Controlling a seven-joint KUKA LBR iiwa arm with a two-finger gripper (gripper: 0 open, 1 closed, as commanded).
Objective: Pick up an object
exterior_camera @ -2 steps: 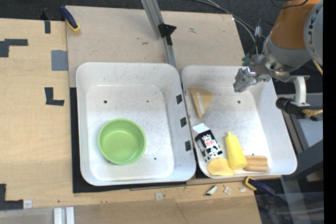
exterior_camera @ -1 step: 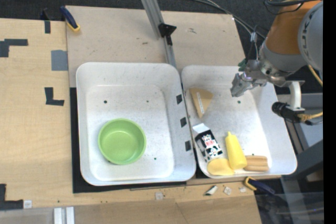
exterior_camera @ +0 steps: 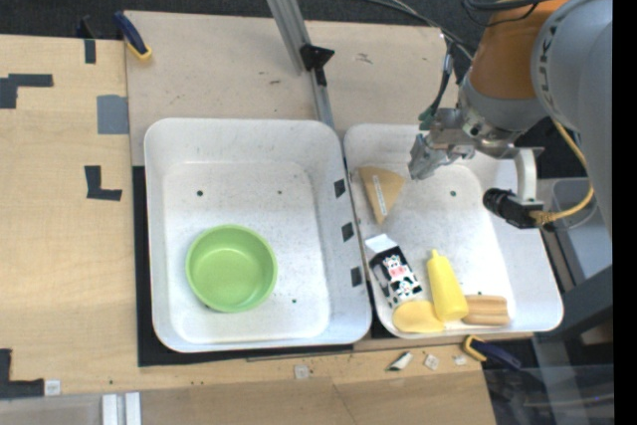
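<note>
We see the gripper (exterior_camera: 426,157) near the right bin's (exterior_camera: 518,254) far edge, beside the wedge (exterior_camera: 381,188); its finger state we cannot tell.

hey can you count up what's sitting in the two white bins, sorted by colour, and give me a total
Green: 1, the bowl in the left bin.
Yellow: 2, the bottle and the rounded piece.
Tan: 2, the wedge and the bread roll.
Black and white: 1, the carton.
Total: 6, five of them in the right bin.
</note>
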